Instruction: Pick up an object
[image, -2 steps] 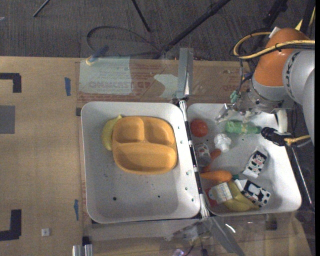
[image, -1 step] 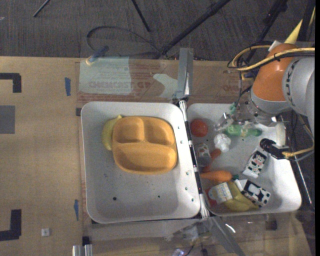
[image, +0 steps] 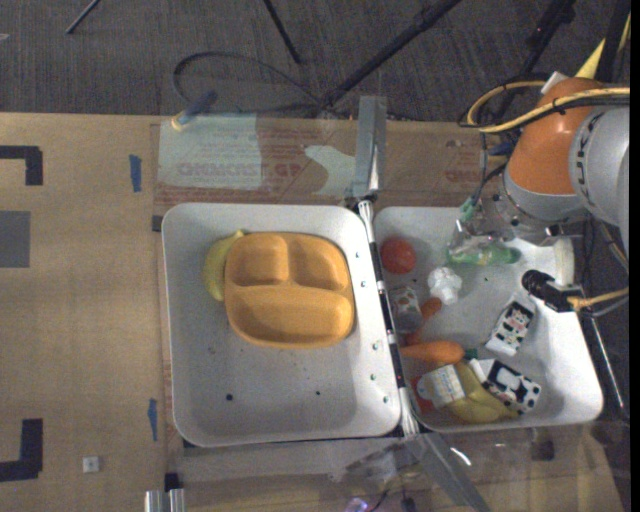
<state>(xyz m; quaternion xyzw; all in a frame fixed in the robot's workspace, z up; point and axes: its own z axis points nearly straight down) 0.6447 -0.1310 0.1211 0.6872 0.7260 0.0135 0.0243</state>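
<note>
My gripper (image: 472, 228) hangs over the far part of the right bin (image: 575, 345), below the orange band of the arm. Right under and beside it lies a pale green bottle (image: 487, 256). I cannot tell whether they touch. A red tomato (image: 398, 254) sits to the gripper's left by the bin wall. Nearer the middle are a small white object (image: 445, 284) and an orange carrot (image: 433, 352). Two cow-patterned boxes (image: 512, 328) (image: 513, 386) and a yellow banana (image: 477, 402) lie toward the front.
The left bin (image: 190, 330) holds an orange divided tray (image: 289, 288) lying over a yellow item (image: 215, 268). A metal divider (image: 367, 165) runs between the bins. Cables (image: 500, 100) loop beside the arm at the back right.
</note>
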